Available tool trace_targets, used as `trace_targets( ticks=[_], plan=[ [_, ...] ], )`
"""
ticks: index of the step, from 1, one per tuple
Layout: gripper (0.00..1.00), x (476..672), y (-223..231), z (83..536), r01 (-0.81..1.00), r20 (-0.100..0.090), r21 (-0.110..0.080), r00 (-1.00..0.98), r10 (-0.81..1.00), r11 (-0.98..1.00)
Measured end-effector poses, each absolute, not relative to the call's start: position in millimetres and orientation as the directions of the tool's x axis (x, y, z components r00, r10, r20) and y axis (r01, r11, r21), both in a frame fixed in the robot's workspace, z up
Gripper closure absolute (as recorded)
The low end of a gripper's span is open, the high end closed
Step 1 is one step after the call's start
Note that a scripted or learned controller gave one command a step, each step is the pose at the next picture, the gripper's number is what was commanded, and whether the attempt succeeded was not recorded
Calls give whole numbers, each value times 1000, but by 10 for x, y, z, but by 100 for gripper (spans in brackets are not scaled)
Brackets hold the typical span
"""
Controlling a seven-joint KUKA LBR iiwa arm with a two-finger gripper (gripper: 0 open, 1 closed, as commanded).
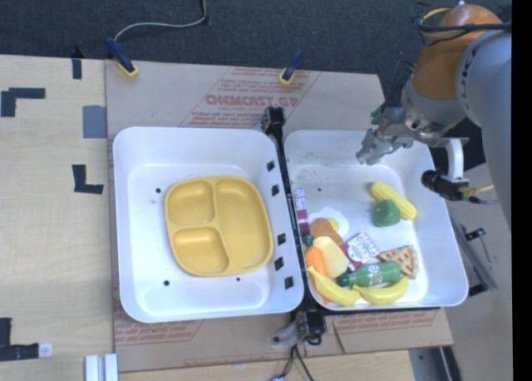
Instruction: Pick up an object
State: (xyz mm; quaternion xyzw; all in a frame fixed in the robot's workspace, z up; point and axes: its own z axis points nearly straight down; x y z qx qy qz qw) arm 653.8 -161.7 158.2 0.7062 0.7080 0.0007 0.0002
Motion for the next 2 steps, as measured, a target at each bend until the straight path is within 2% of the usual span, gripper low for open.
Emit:
trace_targets(
  ticks=[1,2],
  plan=[
    [0,6533,-1620,1575,1000,1,0,-2,1000,2],
    [0,6695,-1751,865,1000,-2,3,-2,1000,2]
  ],
)
